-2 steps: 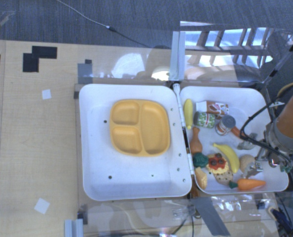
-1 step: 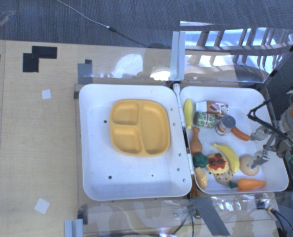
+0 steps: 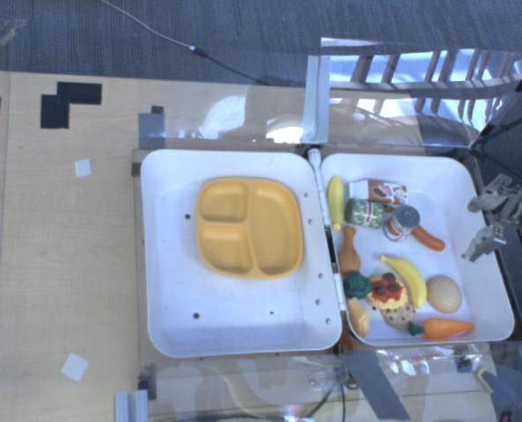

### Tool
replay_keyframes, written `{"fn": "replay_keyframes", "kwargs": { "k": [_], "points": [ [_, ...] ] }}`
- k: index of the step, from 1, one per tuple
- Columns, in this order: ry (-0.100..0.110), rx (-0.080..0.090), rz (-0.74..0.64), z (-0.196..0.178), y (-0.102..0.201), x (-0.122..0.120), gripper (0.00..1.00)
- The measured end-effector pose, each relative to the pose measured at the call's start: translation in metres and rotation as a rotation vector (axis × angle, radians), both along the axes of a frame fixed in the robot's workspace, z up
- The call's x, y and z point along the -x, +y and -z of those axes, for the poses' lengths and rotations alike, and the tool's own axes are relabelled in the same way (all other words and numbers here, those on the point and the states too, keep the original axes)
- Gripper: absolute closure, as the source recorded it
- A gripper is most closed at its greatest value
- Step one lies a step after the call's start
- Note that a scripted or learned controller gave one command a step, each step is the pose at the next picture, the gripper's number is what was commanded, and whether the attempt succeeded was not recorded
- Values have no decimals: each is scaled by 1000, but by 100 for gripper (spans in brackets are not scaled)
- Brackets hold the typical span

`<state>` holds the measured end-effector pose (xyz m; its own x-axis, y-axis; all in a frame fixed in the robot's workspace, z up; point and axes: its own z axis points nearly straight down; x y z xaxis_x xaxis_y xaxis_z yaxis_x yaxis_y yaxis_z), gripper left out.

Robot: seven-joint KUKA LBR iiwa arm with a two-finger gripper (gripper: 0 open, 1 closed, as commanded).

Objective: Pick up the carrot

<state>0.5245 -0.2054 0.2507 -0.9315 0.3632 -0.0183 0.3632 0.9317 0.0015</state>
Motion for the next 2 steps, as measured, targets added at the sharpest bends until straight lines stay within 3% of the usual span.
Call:
{"fn": "replay_keyframes", "kwargs": {
  "k": [1,2],
  "points": [
    [17,-5,-15,93,0,37,0],
    [1,0,19,161,24,33,0]
  ]
}}
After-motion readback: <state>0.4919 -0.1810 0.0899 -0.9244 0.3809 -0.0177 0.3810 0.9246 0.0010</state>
